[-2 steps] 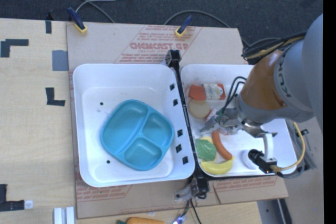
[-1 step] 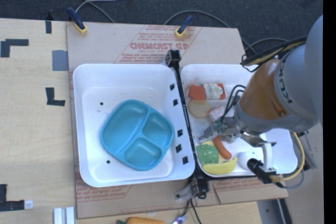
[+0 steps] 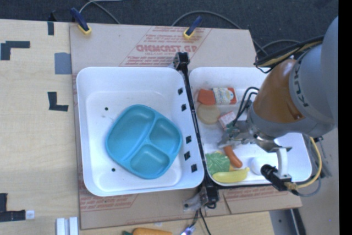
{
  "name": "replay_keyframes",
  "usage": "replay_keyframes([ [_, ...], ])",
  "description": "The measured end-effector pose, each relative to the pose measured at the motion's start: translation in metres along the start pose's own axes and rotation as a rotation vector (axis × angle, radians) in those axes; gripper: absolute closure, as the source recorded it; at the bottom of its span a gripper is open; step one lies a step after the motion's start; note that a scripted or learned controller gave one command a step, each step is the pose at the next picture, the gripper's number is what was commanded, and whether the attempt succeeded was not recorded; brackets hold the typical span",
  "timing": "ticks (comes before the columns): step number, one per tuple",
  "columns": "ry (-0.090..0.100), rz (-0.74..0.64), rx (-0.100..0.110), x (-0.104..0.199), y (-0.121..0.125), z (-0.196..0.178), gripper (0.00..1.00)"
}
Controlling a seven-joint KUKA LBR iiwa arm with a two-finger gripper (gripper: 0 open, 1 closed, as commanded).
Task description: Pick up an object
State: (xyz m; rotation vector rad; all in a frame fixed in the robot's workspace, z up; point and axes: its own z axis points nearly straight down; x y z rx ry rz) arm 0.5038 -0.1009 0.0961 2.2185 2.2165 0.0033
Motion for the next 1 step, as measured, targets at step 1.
replay_keyframes([
  [1, 0.003, -0.003, 0.006, 0.0725, 0.0118, -0.0883, 1.0],
])
